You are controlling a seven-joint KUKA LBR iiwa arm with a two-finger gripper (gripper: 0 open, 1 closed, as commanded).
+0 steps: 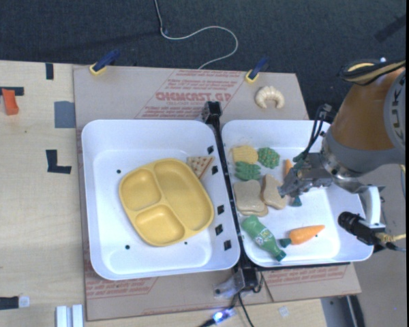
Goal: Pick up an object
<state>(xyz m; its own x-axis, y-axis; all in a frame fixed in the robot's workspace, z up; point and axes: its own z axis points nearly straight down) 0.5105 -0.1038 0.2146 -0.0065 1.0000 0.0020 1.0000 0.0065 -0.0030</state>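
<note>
My gripper (292, 187) hangs low in the right bin (330, 252), at the right edge of a tan bread slice (271, 193). A second bread slice (248, 198) lies just left of that one. Behind them are a yellow corn piece (243, 154), a green broccoli (268, 157), a green leafy piece (247, 172) and a small orange piece (287, 165). Towards the bin's front lie a green bottle (262, 236) and a carrot (305, 234). The arm's wrist hides what lies under the gripper.
The left bin (95, 182) holds a yellow divided plate (165, 200) and a cracker (200, 163) near the divider. A pale croissant-shaped toy (269, 97) lies on the cardboard behind the right bin. A black fitting (358, 227) juts out over that bin's right rim.
</note>
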